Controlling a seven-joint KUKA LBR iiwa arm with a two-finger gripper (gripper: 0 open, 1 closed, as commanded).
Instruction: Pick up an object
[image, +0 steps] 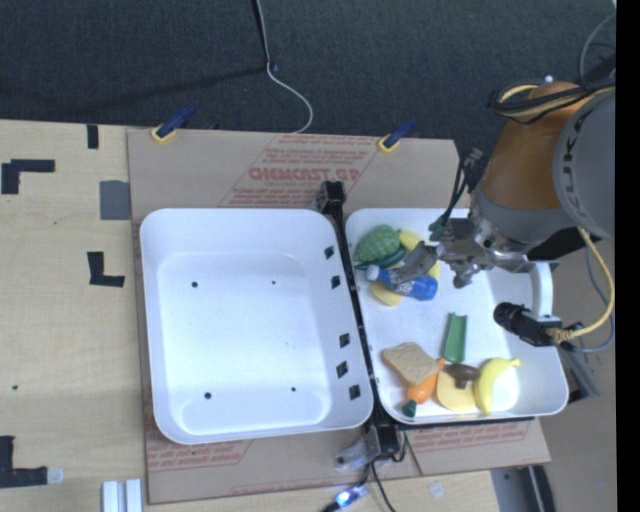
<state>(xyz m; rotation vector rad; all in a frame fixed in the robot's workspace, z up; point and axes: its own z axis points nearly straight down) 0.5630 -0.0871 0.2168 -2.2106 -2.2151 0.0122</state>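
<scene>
We see a light wooden bench (60, 330) marked with dark tape pieces (100, 268). On it lies a flat sheet of brown cardboard with red print (290, 172), held at its far edge by two blue-and-yellow clamps (172, 124). On the cardboard two shallow white plastic bins sit side by side, touching along a black hinge strip: the left bin (160, 300) and the right bin (520, 330). A thin white cable (285, 85) trails onto the cardboard's far edge.
</scene>
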